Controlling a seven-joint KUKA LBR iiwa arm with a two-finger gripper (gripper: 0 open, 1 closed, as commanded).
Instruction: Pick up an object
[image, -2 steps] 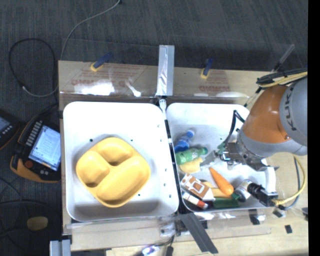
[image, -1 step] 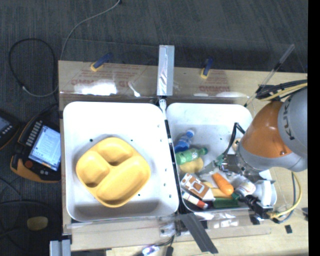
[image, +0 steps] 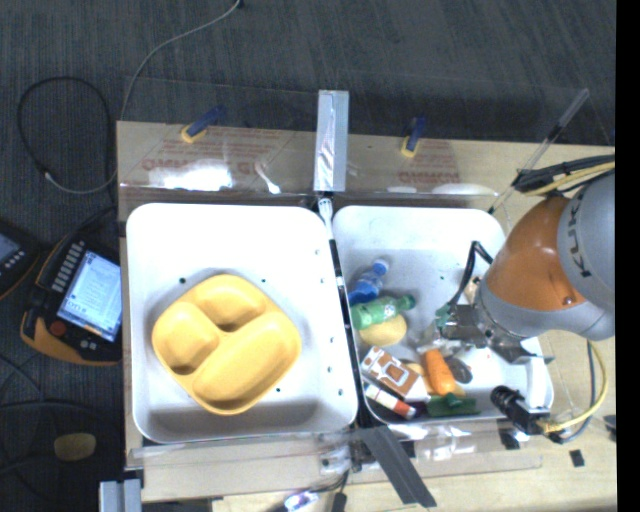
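Camera view, looking down at a slant on the bench. Landmark taken: right bin (image: 440, 225), white and shallow, beside the left bin (image: 175, 225). Gripper (image: 452, 335) seen low over the middle of the right bin, at the end of the grey arm (image: 545, 280) with its orange band; finger state impossible to tell, the tips lost against the clutter. Nothing seen between them.

Orange carrot-like piece (image: 437, 371) lying just below the gripper, toward the near wall of the right bin: short, tapered, bright orange, smooth. Long axis running roughly from the far side of the bin toward the near side, tilted slightly; which end was the thinner one not clear. Touching or just beside it, a red-and-white box (image: 388, 375) on the side toward the left bin, and a dark green item (image: 450, 404) against the near wall. Farther into the right bin, a green bottle (image: 380, 308), a blue piece (image: 366, 283), and a yellow lump (image: 386, 330). Yellow divided plate (image: 226, 342) sitting in the left bin.
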